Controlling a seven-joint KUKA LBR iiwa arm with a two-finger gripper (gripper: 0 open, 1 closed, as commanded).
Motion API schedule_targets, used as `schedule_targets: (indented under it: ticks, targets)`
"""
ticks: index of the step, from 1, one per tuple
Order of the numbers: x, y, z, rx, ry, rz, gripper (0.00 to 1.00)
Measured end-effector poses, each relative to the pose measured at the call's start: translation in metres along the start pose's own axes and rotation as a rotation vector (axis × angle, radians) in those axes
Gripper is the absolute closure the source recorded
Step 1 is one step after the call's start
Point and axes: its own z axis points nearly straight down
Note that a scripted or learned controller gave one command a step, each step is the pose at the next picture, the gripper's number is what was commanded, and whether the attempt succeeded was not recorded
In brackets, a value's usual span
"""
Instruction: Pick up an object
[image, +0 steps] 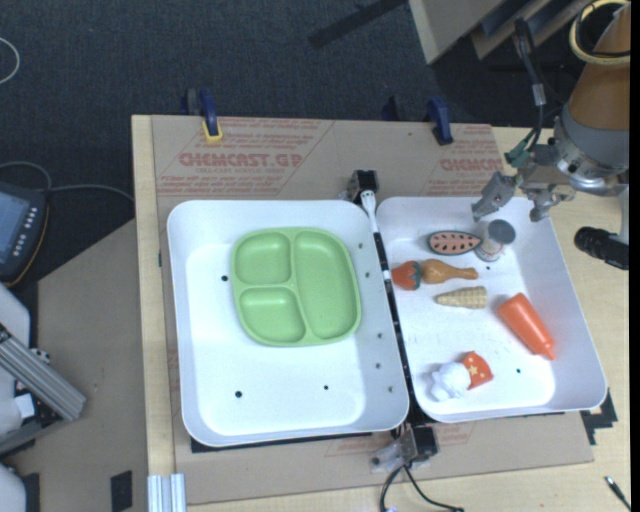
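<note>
Toy watermelon slice (453, 241) lies at the far end of the right bin (575, 330), touching a small grey cylinder (493, 240) below the gripper (515, 200), whose fingers stand apart and empty; a descent here risks nudging both, or clamping neither.

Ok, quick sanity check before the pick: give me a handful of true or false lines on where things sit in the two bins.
1. The green divided plate lies in the left bin. True.
2. The carrot lies on the green plate. False: it lies in the right bin.
3. The gripper hangs over the right bin's upper edge. True.
4. The watermelon slice is clamped in the gripper. False: it lies on the bin floor, apart from it.
5. The ice cream cone lies below the chicken drumstick in the camera view. True.
</note>
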Motion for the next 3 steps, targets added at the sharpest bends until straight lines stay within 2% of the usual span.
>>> schedule_targets:
  ticks: [1,3]
  targets:
    - [-0.002,-0.008,0.060,0.006,0.001,0.001,0.00]
    - [0.002,-0.003,0.153,0.004,0.001,-0.001,0.00]
